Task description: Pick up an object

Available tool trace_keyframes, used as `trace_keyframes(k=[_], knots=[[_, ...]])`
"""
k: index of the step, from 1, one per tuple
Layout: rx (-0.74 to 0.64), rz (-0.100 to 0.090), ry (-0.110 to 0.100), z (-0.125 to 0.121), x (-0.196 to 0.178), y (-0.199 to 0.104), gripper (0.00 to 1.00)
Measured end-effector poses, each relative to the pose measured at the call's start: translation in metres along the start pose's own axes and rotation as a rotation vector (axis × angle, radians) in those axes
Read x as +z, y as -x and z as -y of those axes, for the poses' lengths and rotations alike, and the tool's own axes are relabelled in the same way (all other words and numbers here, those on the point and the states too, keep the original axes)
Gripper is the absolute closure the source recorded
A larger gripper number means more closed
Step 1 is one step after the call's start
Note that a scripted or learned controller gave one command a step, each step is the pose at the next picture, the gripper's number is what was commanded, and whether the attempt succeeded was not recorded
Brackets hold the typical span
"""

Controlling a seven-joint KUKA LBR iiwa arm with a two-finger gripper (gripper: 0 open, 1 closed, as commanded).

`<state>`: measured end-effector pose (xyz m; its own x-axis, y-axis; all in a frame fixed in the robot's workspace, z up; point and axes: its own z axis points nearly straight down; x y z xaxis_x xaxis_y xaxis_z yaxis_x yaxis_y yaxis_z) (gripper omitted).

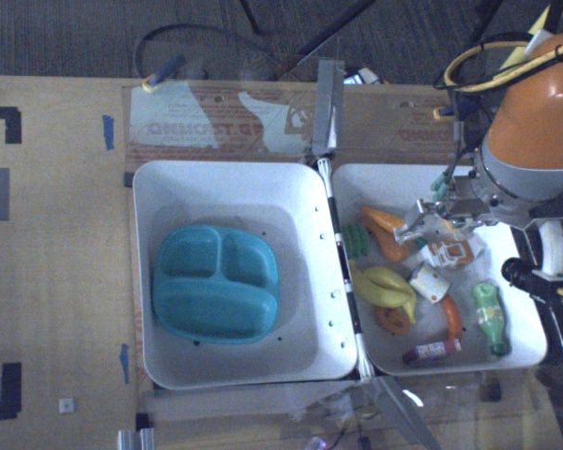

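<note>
While the bench's pale wooden top (56,279) is spreading out under both bins, black corner marks and strips of blue tape (108,131) are showing on it at the left. Nearest the lower edge, the left bin (150,190) is holding a teal divided tray (216,283), lying flat. Beside it, touching along a shared rim, the right bin (535,340) is carrying a small pink bottle (432,350), a green bottle (489,318), a banana (387,286), an orange carrot (385,229) and a white carton (430,282). Over that heap the gripper (430,221) is hanging from the grey-and-orange arm (535,120); whether it is wide, narrow or grasping anything cannot be told. Farther back, flattened cardboard (225,125) is lying behind the bins, and beyond it dark carpet (122,17) is crossed by cables and stand legs.
</note>
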<state>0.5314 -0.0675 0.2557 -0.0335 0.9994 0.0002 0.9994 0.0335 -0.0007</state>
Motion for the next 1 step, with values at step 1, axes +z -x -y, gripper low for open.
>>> trace_keyframes(k=[1], knots=[[-0.040,0.000,0.014,-0.0258,0.1369,0.0247,0.00]])
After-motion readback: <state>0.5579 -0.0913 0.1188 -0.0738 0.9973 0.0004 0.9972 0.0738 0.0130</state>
